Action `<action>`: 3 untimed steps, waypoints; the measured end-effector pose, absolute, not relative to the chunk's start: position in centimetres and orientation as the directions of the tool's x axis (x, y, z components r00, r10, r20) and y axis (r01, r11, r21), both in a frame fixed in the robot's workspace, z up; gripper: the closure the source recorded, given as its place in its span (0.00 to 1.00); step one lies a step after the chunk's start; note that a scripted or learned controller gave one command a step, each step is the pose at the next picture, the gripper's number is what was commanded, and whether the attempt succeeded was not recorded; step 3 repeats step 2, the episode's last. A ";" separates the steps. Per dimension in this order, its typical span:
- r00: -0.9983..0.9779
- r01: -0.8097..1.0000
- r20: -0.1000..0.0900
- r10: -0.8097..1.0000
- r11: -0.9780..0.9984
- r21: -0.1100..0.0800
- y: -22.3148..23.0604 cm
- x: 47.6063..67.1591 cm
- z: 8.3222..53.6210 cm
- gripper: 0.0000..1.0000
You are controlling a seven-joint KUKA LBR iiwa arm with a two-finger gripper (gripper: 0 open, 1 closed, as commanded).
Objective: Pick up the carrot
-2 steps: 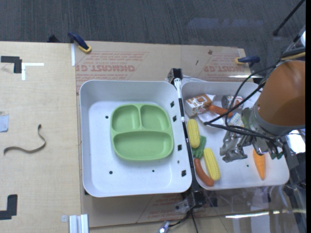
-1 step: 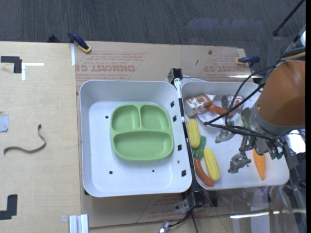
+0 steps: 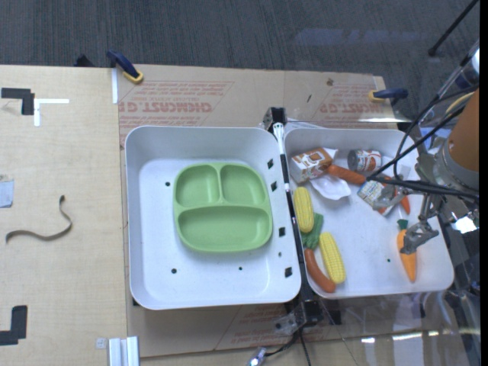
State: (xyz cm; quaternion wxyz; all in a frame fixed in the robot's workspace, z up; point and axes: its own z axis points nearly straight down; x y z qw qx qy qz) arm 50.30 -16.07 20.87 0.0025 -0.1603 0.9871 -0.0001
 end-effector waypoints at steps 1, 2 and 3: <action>-0.892 -0.452 -0.003 -0.452 0.892 0.001 -20.7 48.7 11.8 0.00; -0.752 -0.659 -0.003 -0.659 0.752 0.000 -21.3 48.6 9.2 0.00; -0.752 -0.659 -0.003 -0.659 0.752 0.000 -21.3 48.6 9.2 0.00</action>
